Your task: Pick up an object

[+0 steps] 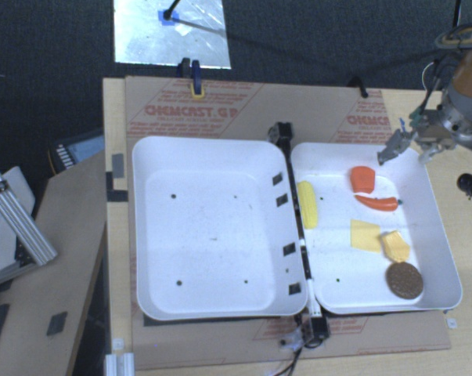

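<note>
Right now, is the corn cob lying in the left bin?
No, the corn cob lies in the right bin, near its left wall.

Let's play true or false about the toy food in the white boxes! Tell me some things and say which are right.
1. The corn lies in the right bin. True.
2. The gripper holds the red chili. False: the chili lies in the bin.
3. The brown cookie sits nearest the bin's front corner. True.
4. The orange piece lies in the left bin. False: it lies in the right bin.
</note>
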Tool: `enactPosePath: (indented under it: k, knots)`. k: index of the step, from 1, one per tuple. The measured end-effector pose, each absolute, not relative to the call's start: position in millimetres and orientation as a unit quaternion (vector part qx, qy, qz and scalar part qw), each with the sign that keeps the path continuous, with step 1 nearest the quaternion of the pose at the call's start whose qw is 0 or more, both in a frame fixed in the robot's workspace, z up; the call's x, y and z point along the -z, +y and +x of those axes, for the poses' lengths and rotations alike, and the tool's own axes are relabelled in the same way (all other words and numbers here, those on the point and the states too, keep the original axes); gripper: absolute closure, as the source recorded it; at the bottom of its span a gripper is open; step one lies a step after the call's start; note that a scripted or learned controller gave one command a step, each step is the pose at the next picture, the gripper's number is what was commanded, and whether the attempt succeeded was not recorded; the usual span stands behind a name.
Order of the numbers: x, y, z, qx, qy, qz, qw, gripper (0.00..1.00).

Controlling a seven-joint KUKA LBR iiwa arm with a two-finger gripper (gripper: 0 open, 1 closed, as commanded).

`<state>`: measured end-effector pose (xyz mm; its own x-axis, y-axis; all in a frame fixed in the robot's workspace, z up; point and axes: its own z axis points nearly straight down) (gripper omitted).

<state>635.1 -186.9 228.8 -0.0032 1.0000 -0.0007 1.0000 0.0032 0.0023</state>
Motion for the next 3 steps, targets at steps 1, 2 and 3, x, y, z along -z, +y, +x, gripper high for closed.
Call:
enactPosePath:
  k: [1,2,3]
  knots:
    - [-337.7,-115.4,648.0,-0.0049,0.711,0.703,0.006,0.0]
    - [-387.9,-207.3,643.8,-0.0008,0.705,0.709,0.005,0.0]
    - [-435.5,-206.4,646.5,-0.0018,0.709,0.705,0.004,0.0]
